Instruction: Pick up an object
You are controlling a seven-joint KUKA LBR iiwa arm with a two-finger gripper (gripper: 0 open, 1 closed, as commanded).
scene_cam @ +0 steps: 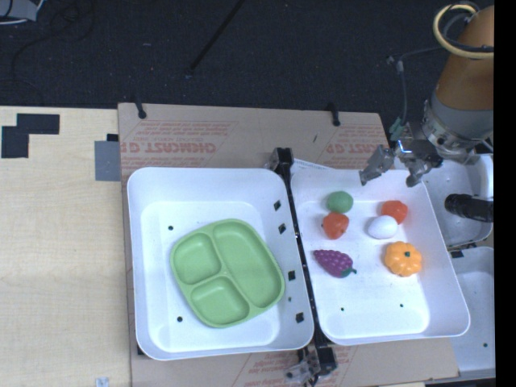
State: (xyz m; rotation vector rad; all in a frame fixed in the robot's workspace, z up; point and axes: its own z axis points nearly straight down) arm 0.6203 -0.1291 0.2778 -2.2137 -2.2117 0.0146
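A: We start with the toy foods in the right bin (439,313). We count six: a green rounded piece (339,201), a red-orange piece (335,226) just below it, an orange-red piece (394,211), a white egg shape (382,227) touching that one's lower left, a purple grape bunch (333,261) with a small green stem end, and an orange pumpkin (402,259) with ribbed lobes.

B: All six look like smooth moulded plastic, and they lie loose in the upper half of the bin. Where do we see the gripper?

A: The gripper (398,164) hangs over the bin's upper right corner, above the orange-red piece and apart from it. Its two metal fingers (375,168) splay outward with a clear gap, so we call it released, and nothing sits between them.

B: We agree, it touches none of the toys. And the other bin?

A: The left bin (149,208) holds a pale green tray (226,272), rounded and divided into three compartments, lying turned at an angle.

B: Both bins are shallow glossy white plastic, joined by a black clamp strip (292,240).

A: They rest on a brown cardboard sheet (242,135) on the pale wood worktop (56,256). Red printing on the cardboard reads upside down; we cannot make out the words reliably.
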